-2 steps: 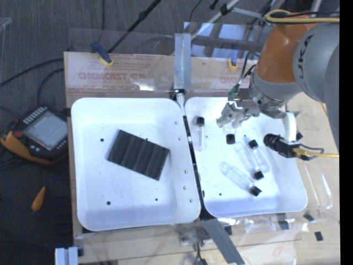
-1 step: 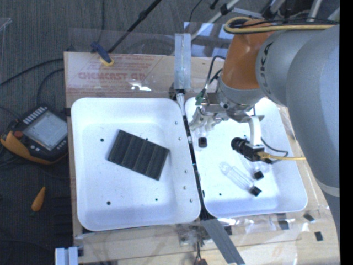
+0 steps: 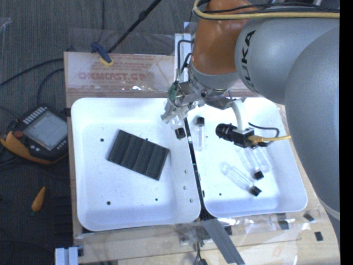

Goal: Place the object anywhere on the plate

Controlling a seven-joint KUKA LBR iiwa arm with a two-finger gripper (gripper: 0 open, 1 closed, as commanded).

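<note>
A dark grey ridged plate (image 3: 138,154) lies flat in the left bin (image 3: 94,203), a little left of the middle. My gripper (image 3: 182,115) hangs over the divider between the two bins, at their far end, right of the plate. Just below it a clear vial with a black cap (image 3: 198,134) lies in the right bin (image 3: 287,197) beside the divider. Whether the gripper touches the vial is hidden by the wrist. Two more clear vials with black caps (image 3: 238,178) (image 3: 257,162) lie further right in the same bin.
A black sensor with a yellow cable (image 3: 231,132) juts from the wrist over the right bin. The big grey arm covers the upper right. A teach pendant (image 3: 41,134) and an orange tool (image 3: 37,199) lie on the floor at left.
</note>
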